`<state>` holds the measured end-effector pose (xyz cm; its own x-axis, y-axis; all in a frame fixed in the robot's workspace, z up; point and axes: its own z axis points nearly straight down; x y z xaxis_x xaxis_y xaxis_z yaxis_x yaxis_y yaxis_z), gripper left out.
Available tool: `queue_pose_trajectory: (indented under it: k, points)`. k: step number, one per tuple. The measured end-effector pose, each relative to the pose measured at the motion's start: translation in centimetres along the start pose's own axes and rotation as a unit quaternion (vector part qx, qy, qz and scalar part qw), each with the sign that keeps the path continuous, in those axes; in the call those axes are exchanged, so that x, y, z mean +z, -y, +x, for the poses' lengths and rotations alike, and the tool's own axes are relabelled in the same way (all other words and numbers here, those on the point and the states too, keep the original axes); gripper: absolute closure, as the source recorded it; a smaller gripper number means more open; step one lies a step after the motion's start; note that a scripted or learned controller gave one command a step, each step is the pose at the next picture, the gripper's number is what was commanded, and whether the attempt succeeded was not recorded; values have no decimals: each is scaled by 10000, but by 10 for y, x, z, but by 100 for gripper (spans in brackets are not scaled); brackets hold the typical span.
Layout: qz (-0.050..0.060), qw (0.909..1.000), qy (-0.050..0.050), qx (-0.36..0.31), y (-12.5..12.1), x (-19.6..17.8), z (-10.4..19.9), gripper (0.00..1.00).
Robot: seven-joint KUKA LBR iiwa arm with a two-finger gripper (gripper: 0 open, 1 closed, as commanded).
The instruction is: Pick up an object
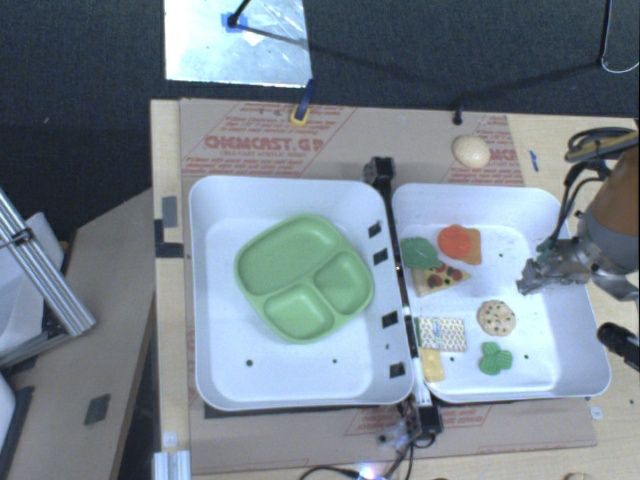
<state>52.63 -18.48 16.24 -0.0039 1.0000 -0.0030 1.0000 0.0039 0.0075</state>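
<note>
Cookie lies in the right bin, just beside the gripper — whether its fingers are spread, I cannot tell. Near it: cracker, green broccoli piece, pizza slice, orange piece.

R bin: cookie flat mid-bin; pizza slice w/ green leaf & orange piece upper left; cracker, yellow bit, green piece low.

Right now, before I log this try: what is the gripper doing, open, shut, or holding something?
Gripper: cannot be told; it sits over the right bin, right of the cookie, and nothing shows in its grasp.
</note>
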Motion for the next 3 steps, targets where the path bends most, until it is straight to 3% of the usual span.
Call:
queue_pose_trajectory:
  k: [1,2,3]
  points:
    - [0,10000,-3,-6,6,-58,4,100]
    - [20,10000,-9,-6,5,-62,4,100]
    - [15,10000,-19,-31,-27,-58,46,100]
